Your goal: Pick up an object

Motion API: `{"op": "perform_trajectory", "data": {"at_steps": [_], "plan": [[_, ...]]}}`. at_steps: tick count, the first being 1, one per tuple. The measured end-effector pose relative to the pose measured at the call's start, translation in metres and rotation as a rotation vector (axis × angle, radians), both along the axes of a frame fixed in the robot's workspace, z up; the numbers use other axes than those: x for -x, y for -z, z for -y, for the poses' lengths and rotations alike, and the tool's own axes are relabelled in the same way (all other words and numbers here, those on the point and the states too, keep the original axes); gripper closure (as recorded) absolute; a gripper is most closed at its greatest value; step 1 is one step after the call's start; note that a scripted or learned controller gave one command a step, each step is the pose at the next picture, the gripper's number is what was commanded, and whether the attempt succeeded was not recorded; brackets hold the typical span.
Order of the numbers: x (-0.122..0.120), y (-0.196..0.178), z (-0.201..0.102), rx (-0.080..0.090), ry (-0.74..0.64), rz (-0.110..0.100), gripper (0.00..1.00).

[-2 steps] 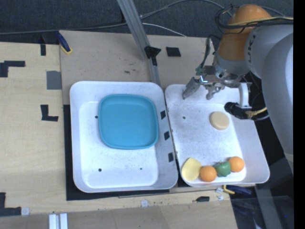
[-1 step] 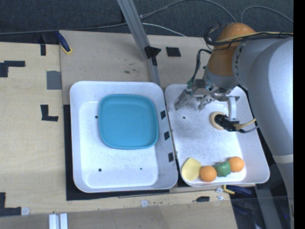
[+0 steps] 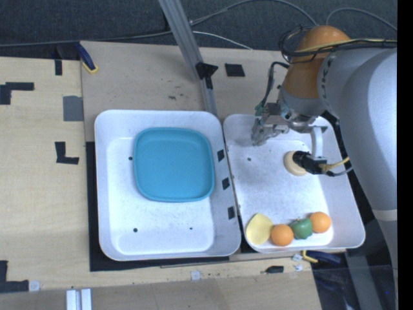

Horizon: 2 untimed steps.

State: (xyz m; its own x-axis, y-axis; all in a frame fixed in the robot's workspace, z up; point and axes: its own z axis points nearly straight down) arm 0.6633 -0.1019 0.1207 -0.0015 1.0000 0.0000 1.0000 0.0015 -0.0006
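Pincer (image 3: 263, 133): hung over the far left corner of the right bin (image 3: 258, 173); hard to tell whether apart or together, nothing seen between the tips.
Targets: yellow piece (image 3: 259, 228), orange ball (image 3: 281, 235), green item (image 3: 301, 228) and second orange ball (image 3: 320, 222) lay touching in a row at the near edge of the right bin, well apart from the pincer.
Other object: pale round piece (image 3: 295, 164), possibly a biscuit, lay mid-bin beside a black arm fitting.
Left bin (image 3: 116, 237): carried a blue plate (image 3: 173, 164).
Advice: best to pick the end ball, descend straight, close across its width, avoid nudging neighbours.
Writing: none legible on tabletop (image 3: 39, 186) or bins.
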Motion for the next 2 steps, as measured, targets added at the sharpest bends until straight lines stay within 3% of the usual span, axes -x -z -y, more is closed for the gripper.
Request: {"op": "perform_trajectory", "data": {"at_steps": [2], "plan": [[-0.013, -0.104, -0.013, 0.000, 0.001, 0.005, 1.00]]}}
